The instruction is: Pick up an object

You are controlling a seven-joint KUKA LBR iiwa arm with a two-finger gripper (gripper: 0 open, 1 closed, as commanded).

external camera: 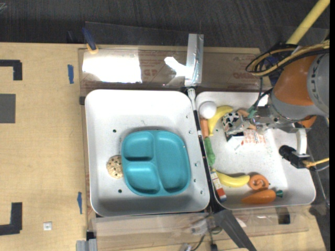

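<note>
The gripper [246,120] sits low in the right bin [298,192], at a black-and-white object [229,122] beside the upper banana [219,115]; finger state cannot be determined. A second banana [233,180] and a carrot [259,196] lie near the front wall. The left bin [99,109] holds a teal divided plate [155,162].

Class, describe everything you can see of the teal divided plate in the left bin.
The teal divided plate is a rounded-corner rectangle that looks like smooth plastic, moulded into three compartments: one wide section along its upper left and two below and to the right. It lies flat, slightly rotated, on the floor of the left bin, toward the front. A speckled cookie sits right at its left edge.
</note>
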